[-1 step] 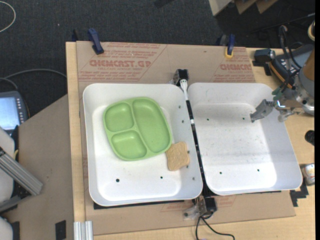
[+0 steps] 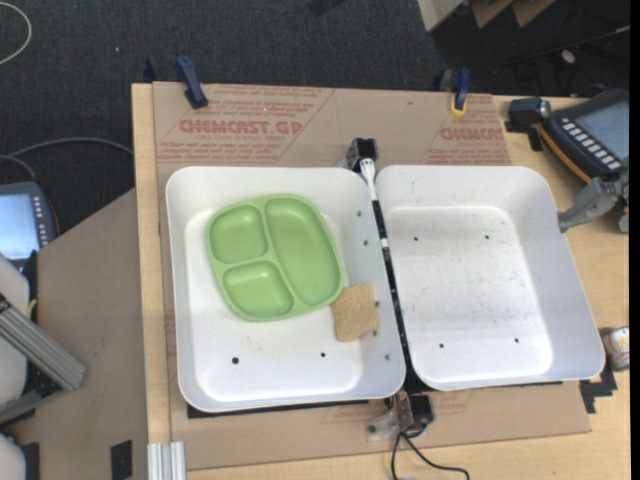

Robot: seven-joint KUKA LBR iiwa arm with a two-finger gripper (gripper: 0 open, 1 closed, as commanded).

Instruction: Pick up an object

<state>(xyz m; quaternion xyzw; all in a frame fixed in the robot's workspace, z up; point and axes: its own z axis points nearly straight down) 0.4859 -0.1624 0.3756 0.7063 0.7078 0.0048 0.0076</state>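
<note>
The two white bins sit edge to edge on the table (image 2: 300, 118), clamped board beneath, so things can be lifted from either one. The left bin (image 2: 190, 268) holds a green divided plate (image 2: 275, 258) lying flat and a tan sponge-like piece (image 2: 355, 313) touching the plate's lower right edge; the right bin (image 2: 560, 298) carries only dark specks. Of the claw's opening I cannot tell anything, and either thing in the left bin is a likely pick.
</note>
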